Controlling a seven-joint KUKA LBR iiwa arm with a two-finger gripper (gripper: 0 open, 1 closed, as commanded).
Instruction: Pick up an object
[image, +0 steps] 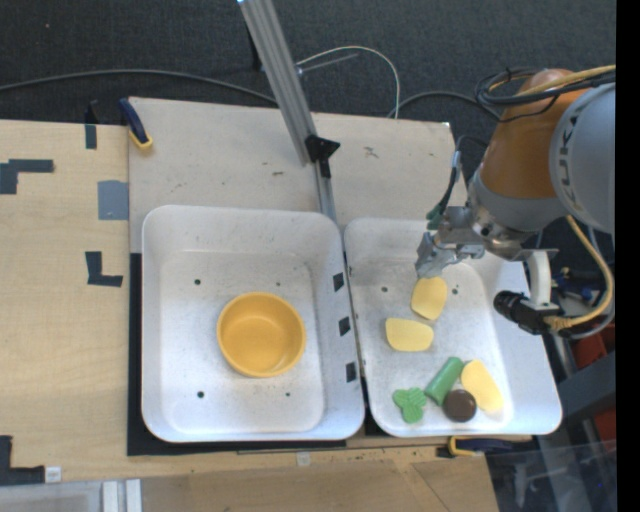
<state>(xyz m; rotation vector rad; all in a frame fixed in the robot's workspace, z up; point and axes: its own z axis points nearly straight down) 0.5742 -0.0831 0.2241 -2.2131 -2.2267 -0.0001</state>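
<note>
A grey-and-orange arm lowers its gripper into the right bin, just at 12 o'clock of a yellow piece; its grip cannot be made out. A second yellow piece lies at 7 o'clock of the first, while a yellow bowl sits in the left bin

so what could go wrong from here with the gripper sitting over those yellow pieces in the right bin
1. The gripper sits just above the upper yellow piece, near its top edge; closing there may clip the edge and flick it away.
2. The second yellow piece lies close below, so a push could shove one into the other.
3. Both look flat on the right bin floor, so fingers may slide over them.
</note>
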